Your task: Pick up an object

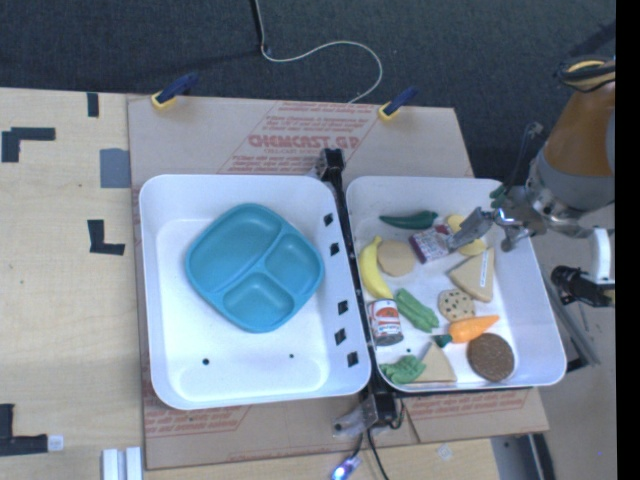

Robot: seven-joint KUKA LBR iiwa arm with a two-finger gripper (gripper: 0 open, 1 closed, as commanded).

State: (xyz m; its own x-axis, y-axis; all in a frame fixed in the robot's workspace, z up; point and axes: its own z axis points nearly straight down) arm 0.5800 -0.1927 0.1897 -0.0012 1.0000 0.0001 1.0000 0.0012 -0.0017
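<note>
Gripper (478, 230), fingers' state unclear, hovers low in the right bin (530, 298) above toy food, beside a cheese wedge (475, 276). A blue divided plate (255, 266) sits in the left bin (160, 268).

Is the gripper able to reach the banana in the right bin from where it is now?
Probably yes. The gripper hangs over the right bin, and the banana lies uncovered near the bin's left wall. A tan round piece touches its side and may crowd the grasp.

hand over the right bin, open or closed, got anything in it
Hand: above the upper part of the right bin, near the small packet. Open or closed cannot be told, and nothing is seen held.
</note>
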